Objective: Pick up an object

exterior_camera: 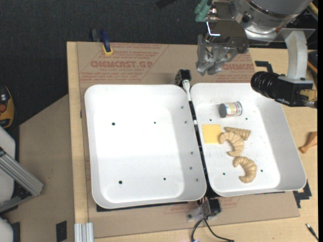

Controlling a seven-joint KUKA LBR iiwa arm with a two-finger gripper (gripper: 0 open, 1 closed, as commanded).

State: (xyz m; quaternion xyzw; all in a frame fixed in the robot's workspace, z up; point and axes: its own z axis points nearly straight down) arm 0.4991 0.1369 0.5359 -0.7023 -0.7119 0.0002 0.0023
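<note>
On bench: left bin (101, 150), right bin (282, 135). Gripper (214, 62) high above right bin's back edge, jaws look close together, holding nothing. Croissants (237, 137) (246, 169), yellow block (212, 134), small jar (230, 109) lie in right bin. Nothing picked yet.

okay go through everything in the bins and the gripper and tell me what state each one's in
small jar: lying on its side, right bin.
yellow square: flat, right bin.
upper croissant: resting beside the square.
lower croissant: resting alone.
gripper: raised beyond the bins, holding nothing visible.
</note>
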